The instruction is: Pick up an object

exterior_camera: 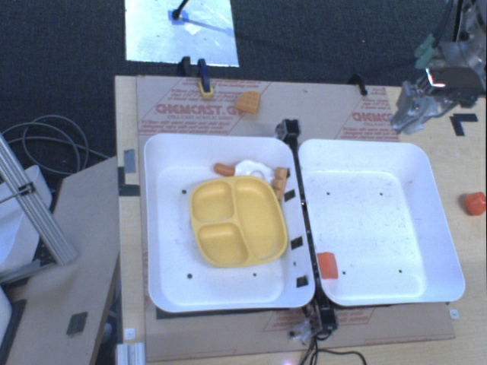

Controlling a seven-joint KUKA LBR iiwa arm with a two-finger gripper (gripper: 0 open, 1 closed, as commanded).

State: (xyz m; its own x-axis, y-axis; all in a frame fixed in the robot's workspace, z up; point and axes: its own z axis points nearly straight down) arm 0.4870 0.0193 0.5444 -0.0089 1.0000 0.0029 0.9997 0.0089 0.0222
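Gripper: the gripper [409, 112] is hanging at the upper right of the frame, just past the back rim of the right bin [437, 175]; I cannot tell how the claw is set, it is too small and blurred.
Load: nothing is showing in the claw.
Nearest object: an orange block [327, 265] is lying in the right bin's lower left corner, close against the wall by the divider.
Left bin [171, 280]: a yellow divided plate [237, 220] is sitting at centre frame, with 1 orange sausage-like piece [224, 169], a white piece [253, 169] and a tan piece [281, 179] just beyond its upper edge.
Outside the bins: a tan waffle-like piece [247, 102] is resting on the board at upper centre, and a red object [475, 203] is sitting at the right edge.
Step in hand: I judge the arm is getting ready to choose a target.
Doing it well: the block looks the simplest pick; coming straight down with the claw lined up along the wall should be avoiding a clash with the rim.
Risk: the plate is looking too wide and flat to pinch.
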